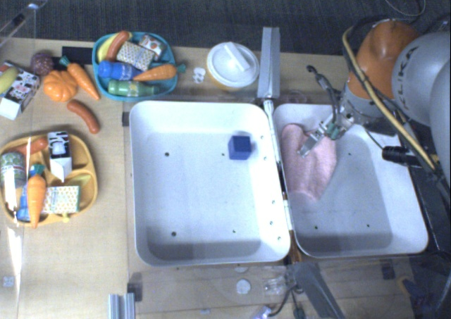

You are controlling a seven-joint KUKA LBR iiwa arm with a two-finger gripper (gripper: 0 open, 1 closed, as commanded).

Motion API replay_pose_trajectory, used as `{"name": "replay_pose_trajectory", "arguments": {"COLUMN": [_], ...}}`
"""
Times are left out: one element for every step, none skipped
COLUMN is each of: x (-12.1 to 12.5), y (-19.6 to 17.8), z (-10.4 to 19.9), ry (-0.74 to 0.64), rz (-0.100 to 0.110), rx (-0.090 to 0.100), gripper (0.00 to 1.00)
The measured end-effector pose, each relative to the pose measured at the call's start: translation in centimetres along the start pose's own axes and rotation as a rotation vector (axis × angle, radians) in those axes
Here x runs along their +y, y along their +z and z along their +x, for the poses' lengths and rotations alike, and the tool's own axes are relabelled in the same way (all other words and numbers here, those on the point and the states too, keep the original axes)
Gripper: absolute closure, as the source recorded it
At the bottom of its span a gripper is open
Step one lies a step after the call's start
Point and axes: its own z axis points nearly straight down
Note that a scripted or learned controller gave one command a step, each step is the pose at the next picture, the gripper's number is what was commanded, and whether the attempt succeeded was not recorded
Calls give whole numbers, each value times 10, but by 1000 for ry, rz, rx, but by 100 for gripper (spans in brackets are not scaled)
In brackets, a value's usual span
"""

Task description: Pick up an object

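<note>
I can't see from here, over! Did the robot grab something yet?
Gripper low in right white bin, at top of pink cloth. Grip on cloth not clear. Small blue cube alone in left white bin, untouched. Nothing in the way.

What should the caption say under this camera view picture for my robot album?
Gripper down on the pink cloth in the right bin; blue cube in the left bin.

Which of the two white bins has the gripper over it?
The right bin, holding the pink cloth; the gripper is at that cloth. The left bin holds a blue cube.
</note>
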Motion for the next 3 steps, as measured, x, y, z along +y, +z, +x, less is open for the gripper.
{"name": "replay_pose_trajectory", "arguments": {"x": [-56, -53, -36], "y": [16, 4, 6], "z": [-7, -8, -15], "ry": [162, 158, -96], "rz": [-9, -15, -3], "rx": [-8, -12, -3], "gripper": [0, 100, 100]}}
